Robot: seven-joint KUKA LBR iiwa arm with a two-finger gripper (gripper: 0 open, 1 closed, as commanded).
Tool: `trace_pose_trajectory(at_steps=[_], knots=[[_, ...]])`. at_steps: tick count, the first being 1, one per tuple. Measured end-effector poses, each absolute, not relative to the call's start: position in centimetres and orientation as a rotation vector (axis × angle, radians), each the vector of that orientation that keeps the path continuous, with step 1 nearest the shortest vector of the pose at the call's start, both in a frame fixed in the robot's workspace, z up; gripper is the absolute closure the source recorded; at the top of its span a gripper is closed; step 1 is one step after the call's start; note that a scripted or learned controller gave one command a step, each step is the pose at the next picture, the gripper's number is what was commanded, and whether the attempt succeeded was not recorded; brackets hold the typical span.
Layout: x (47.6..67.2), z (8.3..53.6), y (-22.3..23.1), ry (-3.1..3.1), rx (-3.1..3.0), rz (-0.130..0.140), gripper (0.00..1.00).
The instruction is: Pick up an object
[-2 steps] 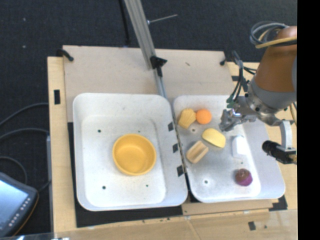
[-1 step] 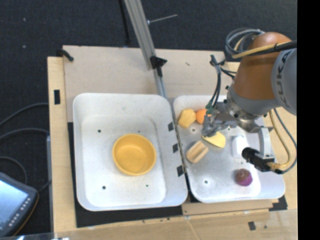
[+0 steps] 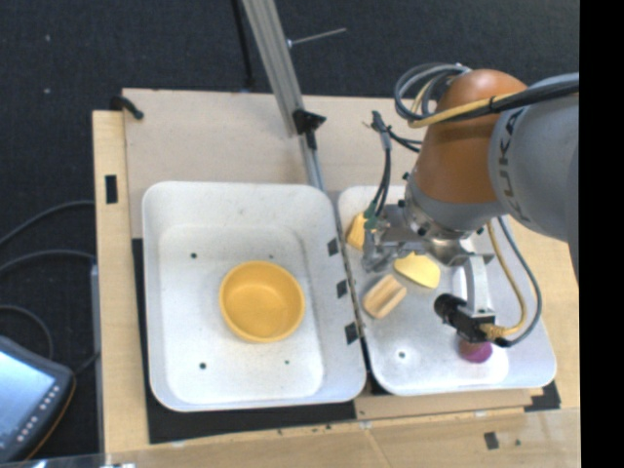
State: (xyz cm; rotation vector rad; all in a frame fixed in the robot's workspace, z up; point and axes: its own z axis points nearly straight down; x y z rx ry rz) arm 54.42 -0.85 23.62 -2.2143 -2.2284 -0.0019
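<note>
The arm's wrist, with its orange band, hangs over the right bin (image 3: 429, 364) and hides the gripper (image 3: 395, 247) beneath it. Around the wrist lie a yellow wedge-shaped piece (image 3: 419, 270), a tan bread-like block (image 3: 383, 297) and a small yellow piece (image 3: 357, 230) by the bin's left wall. A purple object (image 3: 476, 350) sits near the bin's front right, under a black fitting on the arm's cable. None of these objects can be seen between the fingers.
The left bin (image 3: 185, 232) holds a yellow bowl (image 3: 261, 301) near its middle. A slanted metal pole (image 3: 283, 76) rises from the back between the bins. Cables loop round the arm's right side. A screen corner (image 3: 29, 398) sits at the bottom left.
</note>
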Motion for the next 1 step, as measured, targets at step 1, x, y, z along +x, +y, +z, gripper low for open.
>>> trace_pose_trajectory(at_steps=[1], knots=[[55.04, 24.14, 4.77, -2.230, -2.212, -0.004, 1.00]])
